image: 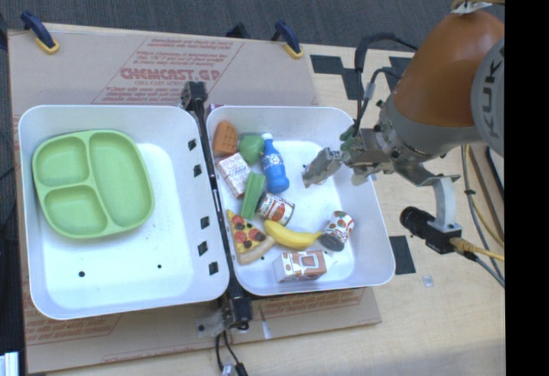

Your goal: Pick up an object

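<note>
Left bin (51,288) carries a green divided plate (93,184); right bin (364,233) has the clutter — blue bottle (274,163), can (276,209), banana (292,236), long axis roughly left-right. Gripper (322,166) hovers over the bin's upper right, nothing visibly between its fingers; open or closed — can't tell, too blurred. Nearest target is the bottle, just left of it.

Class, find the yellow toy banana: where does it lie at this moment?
The yellow toy banana lies in the right white bin, toward its front, between the pizza-slice toy on its left and a small printed can on its right.
</note>
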